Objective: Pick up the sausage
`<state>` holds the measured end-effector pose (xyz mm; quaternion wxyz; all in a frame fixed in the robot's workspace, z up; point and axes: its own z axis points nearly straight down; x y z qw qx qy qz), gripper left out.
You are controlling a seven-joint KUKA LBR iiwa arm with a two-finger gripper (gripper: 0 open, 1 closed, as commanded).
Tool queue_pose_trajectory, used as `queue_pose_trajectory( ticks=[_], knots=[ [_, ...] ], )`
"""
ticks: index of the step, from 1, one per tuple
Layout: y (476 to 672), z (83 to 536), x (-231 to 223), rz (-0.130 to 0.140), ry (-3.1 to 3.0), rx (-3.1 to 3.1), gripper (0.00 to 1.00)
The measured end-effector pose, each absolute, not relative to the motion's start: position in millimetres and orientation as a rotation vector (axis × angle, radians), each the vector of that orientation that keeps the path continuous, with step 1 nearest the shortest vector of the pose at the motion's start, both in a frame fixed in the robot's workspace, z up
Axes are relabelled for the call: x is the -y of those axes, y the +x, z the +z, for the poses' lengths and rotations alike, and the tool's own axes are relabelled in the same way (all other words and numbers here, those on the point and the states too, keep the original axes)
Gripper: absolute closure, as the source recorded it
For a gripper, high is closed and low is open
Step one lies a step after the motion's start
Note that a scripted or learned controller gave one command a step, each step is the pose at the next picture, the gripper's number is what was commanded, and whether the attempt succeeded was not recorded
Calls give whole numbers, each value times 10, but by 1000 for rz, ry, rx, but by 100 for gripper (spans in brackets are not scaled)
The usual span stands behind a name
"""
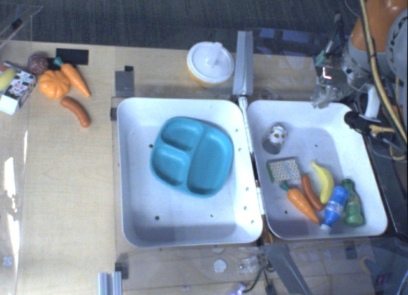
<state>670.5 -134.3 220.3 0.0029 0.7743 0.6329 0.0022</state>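
sausage [311,192], smooth, reddish and cylindrical, is seen between glossy banana [323,181] and carrot [302,203]; gripper [324,93] jaw state cannot be told.

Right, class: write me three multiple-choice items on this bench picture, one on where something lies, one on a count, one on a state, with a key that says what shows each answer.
1. Where does the blue divided plate lie?
A. In the left bin
B. In the right bin
C. On the bench

2. How many carrots are in the right bin?
A. None
B. One
C. Three

3. How does the banana lie?
A. Clamped in the gripper
B. On the blue divided plate
C. Loose on the bin floor

Key: 1 A, it lies on the left bin's floor. 2 B, one carrot lies beside the sausage. 3 C, the gripper hangs over the bin's far edge, apart from it.
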Motion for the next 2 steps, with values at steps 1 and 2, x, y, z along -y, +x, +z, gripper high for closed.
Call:
queue_pose_trajectory(
  ticks=[1,2],
  knots=[
    [6698,2608,1180,4,2412,-2008,100],
    [6634,2090,1220,3,2220,-2219,100]
  ],
)
